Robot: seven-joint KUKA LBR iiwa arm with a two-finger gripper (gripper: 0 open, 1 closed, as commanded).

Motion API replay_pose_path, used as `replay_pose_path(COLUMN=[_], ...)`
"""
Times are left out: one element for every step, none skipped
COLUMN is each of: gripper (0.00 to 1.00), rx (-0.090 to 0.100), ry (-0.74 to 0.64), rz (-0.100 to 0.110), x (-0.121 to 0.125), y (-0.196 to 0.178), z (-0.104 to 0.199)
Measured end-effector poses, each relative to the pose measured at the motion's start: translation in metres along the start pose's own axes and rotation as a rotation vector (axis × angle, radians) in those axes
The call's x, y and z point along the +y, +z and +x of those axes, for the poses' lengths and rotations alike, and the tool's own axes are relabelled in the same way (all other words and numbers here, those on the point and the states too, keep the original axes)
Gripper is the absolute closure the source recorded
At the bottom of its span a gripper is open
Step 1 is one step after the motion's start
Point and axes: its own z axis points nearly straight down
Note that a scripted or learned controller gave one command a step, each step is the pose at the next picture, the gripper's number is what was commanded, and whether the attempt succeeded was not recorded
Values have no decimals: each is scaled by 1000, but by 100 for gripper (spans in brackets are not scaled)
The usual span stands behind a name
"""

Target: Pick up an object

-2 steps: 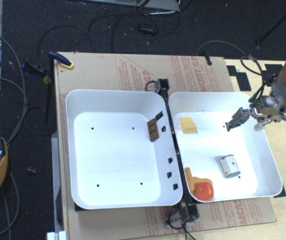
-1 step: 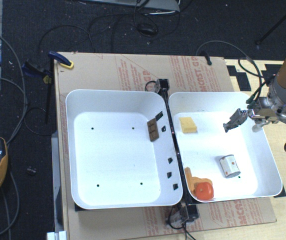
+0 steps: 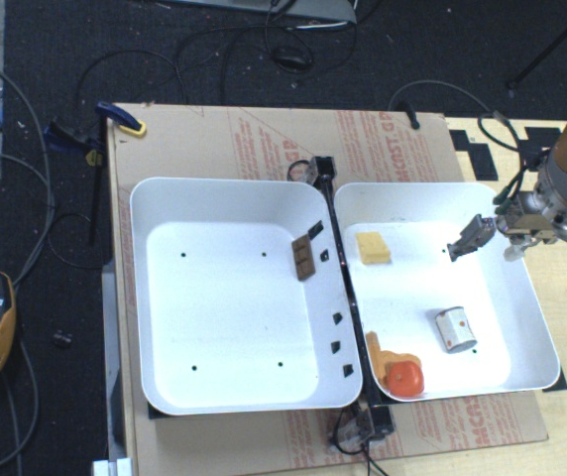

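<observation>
The right bin (image 3: 521, 266) holds three loose things. A yellow block (image 3: 373, 248) lies near its back left. A small grey metal can (image 3: 454, 329) rests on its side toward the front. An orange and red toy (image 3: 400, 371) sits in the front left corner. My gripper (image 3: 469, 238) hangs over the back right part of this bin, to the right of the yellow block and behind the can, apart from both. A brown bar (image 3: 304, 258) leans on the right wall of the left bin (image 3: 155, 266).
The bins stand side by side on a cardboard-covered bench (image 3: 264, 137), joined by a dark divider with clips (image 3: 338, 296). Cables and a blue and yellow clamp (image 3: 120, 119) lie behind the bench. The arm (image 3: 561, 196) enters from the right.
</observation>
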Motion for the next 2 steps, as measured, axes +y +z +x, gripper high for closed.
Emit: replay_pose_path(gripper=[0, 0], rx=[0, 0], ry=[0, -1], rz=[0, 0], x=[0, 3], y=[3, 7], z=[6, 12])
